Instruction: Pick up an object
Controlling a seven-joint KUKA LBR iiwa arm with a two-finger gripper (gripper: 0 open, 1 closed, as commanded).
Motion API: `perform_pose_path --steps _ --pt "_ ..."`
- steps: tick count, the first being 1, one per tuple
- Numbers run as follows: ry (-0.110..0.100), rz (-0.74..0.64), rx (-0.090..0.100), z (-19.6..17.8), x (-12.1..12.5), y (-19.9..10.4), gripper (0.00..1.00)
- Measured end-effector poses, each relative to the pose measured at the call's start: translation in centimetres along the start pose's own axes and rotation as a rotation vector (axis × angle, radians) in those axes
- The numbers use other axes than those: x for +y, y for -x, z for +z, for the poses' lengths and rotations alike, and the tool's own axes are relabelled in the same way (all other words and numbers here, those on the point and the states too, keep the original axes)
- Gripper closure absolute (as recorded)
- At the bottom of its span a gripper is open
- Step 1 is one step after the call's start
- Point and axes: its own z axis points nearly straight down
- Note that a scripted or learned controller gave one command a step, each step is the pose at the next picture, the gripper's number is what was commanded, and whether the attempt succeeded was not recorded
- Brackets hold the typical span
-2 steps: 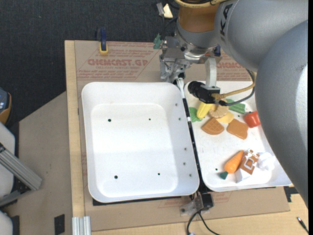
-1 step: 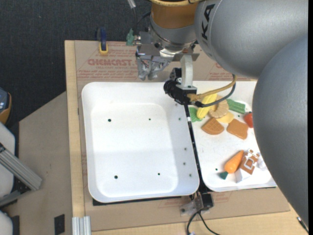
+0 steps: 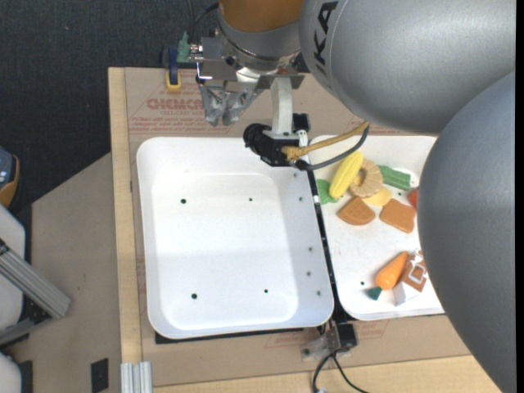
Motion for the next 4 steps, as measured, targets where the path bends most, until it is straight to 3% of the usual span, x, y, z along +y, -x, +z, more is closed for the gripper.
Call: perform_pose_path --steps 1,2,4 --pt "-0.002 0.007 -0.004 1.5 4.3 0.5 1.0" --pt "-0.01 0.007 -0.005 4.5 5.5 0.5 1.0" --pt "-0.009 0.005 -0.005 5.6 5.4 0.4 1.0"
